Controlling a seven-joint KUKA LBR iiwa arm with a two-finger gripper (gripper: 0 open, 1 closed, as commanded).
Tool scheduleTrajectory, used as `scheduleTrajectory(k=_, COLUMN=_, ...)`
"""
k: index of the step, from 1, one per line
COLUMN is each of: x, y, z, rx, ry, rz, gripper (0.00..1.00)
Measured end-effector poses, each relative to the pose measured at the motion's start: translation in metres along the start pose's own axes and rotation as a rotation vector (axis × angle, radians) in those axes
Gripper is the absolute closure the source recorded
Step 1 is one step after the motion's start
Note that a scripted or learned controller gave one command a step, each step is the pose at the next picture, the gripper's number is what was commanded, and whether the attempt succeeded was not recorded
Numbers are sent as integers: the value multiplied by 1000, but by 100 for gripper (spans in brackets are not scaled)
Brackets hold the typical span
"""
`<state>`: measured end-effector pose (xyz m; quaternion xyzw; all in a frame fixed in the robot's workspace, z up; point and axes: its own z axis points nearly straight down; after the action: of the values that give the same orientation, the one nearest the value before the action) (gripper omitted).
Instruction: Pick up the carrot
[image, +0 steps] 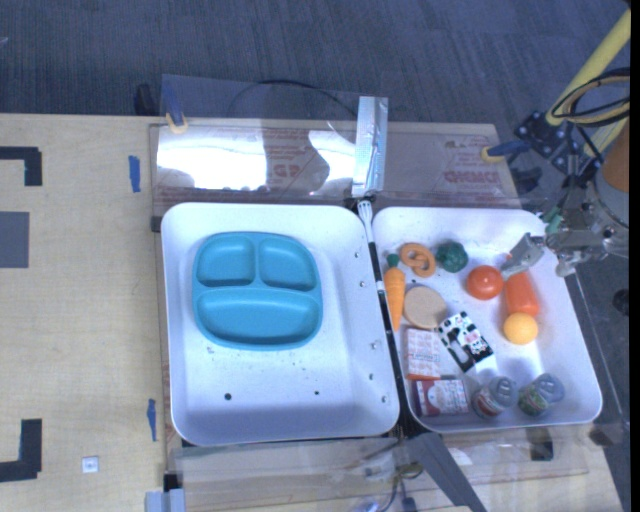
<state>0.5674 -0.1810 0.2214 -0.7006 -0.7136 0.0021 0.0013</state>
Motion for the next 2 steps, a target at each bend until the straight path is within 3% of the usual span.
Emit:
scheduleTrajectory(k=1, x=58, y=-1, z=11, rx=-2, ry=3, rz=-71, gripper=0)
scheduleTrajectory(k=2, x=-32, y=-59, z=56, rx=1, ry=0, rz=29, gripper=0)
